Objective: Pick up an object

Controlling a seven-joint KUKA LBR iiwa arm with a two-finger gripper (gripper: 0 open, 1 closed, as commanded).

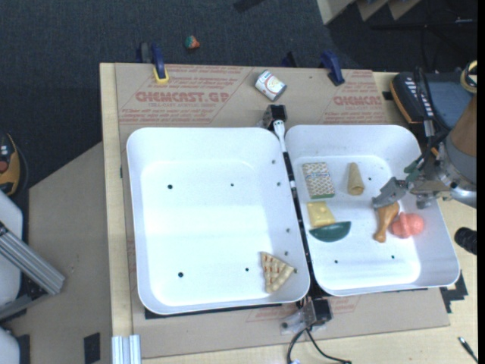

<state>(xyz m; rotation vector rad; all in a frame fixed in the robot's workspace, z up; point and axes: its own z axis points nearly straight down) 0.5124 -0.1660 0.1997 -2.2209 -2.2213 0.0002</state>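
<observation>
The counter [227, 89] is a tan board with red letters on it, and it sits on a dark blue carpet floor [91, 21]. Two white bins lie on it side by side. The hand [388, 196] hangs low over the right bin [364, 283], and I cannot tell if it is open or closed.

Just under the hand lies a toy chicken leg [385, 222], with a pink toy [410, 225] touching it on the arm side. A small tan cone [355, 178] sits near the hand, toward the far rim. Farther off toward the other bin are a waffle piece [318, 179], a yellow cheese block [321, 214] and a dark green slice [330, 232]. Well away, in the left bin [204, 203], lies a pizza slice [276, 271].
</observation>
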